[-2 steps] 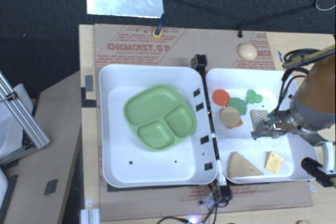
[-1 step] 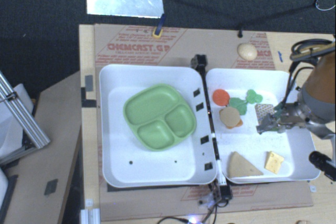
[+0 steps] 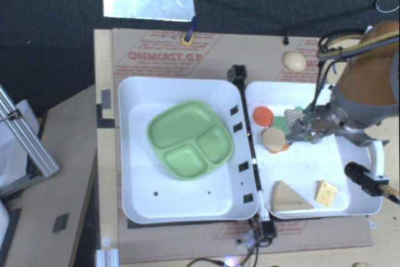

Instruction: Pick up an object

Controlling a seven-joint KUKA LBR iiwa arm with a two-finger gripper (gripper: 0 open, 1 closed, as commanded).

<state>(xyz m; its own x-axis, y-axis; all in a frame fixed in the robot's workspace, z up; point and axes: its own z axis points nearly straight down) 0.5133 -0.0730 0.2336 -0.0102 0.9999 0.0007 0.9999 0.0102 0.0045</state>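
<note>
Left bin (image 3: 134,197): shallow white plastic, rounded corners. It holds one pale green divided plate (image 3: 190,139), matte, with three moulded compartments, lying flat and turned at an angle near the bin's middle.

Right bin (image 3: 356,209): same white plastic, its floor lightly speckled. Contents: an orange-red round piece (image 3: 262,115) near the far left corner; a tan, bun-like rounded piece (image 3: 274,139) just below it, with an orange edge showing at its underside; a beige wedge (image 3: 289,197), flat and triangular, at the near edge; a small yellow block (image 3: 326,193) with pitted faces, just right of the wedge.

Arm: grey body with a broad orange band, entering from the right. Its gripper (image 3: 299,126) sits low over the right bin, just right of the bun-like piece, beside a green and grey patterned item (image 3: 292,117). Whether its fingers are apart or closed cannot be told.

Bench: a cream egg-shaped object (image 3: 294,61) rests on the printed cardboard beyond the right bin.
</note>
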